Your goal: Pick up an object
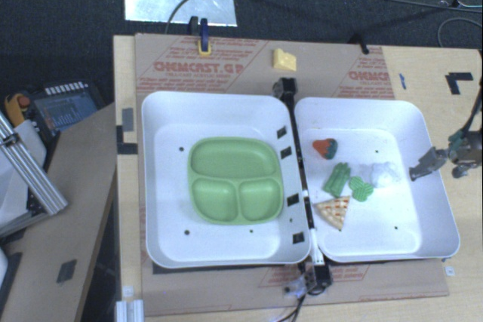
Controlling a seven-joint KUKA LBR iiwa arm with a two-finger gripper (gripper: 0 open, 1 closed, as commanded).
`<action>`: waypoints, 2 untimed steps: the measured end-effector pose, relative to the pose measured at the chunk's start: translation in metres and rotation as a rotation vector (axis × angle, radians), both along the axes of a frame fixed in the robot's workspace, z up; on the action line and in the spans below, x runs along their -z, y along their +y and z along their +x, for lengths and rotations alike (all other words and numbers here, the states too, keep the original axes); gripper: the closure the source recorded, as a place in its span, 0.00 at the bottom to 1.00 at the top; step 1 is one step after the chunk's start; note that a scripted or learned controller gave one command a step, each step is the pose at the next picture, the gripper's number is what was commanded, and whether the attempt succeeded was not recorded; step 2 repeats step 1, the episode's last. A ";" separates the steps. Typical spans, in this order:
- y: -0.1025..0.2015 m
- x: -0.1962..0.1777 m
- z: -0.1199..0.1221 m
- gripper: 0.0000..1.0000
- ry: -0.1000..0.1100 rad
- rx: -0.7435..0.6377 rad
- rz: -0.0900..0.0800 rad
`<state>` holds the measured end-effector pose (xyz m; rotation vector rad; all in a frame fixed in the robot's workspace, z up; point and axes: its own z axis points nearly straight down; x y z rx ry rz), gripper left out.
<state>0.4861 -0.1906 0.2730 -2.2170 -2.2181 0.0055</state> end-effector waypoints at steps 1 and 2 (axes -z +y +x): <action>0.000 -0.004 0.002 0.00 -0.008 -0.003 -0.002; 0.000 -0.004 0.002 0.00 -0.008 -0.003 -0.002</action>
